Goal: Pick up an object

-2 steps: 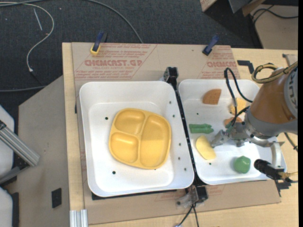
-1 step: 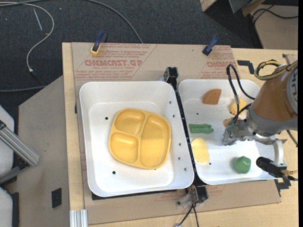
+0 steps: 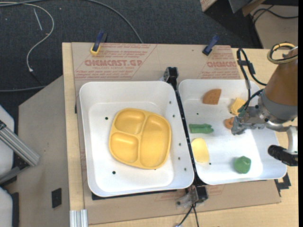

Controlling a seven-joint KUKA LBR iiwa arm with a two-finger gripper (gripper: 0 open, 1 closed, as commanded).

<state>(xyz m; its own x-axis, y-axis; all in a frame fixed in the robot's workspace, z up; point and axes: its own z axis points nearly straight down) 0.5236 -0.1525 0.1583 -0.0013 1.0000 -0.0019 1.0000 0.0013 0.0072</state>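
- Camera view: my gripper [image 3: 238, 125] is low over the right bin [image 3: 215, 170], toward its right side, and I cannot tell how it is set.
- Just beside its tip, on the left, lies one small orange-brown piece [image 3: 229, 123], partly hidden by me; whether I touch it I cannot tell.
- One pale yellow block [image 3: 237, 105] sits just beyond my tip, on the far side.
- One orange-brown wedge [image 3: 212, 97] lies left of that block, near the bin's far wall.
- One long green piece [image 3: 200, 128] lies flat on the bin's left side.
- One pale yellow rounded piece [image 3: 200, 150] lies just nearer than the long green one, close to the left wall.
- One green lump [image 3: 242, 164] sits near the bin's near edge, well apart from my tip.
- That makes six loose things in the right bin.
- The left bin [image 3: 94, 141] holds one yellow divided plate [image 3: 140, 138] with three compartments, lying about in its middle.
- Two blue clamps [image 3: 98, 42] grip the far edge of the board under both bins.
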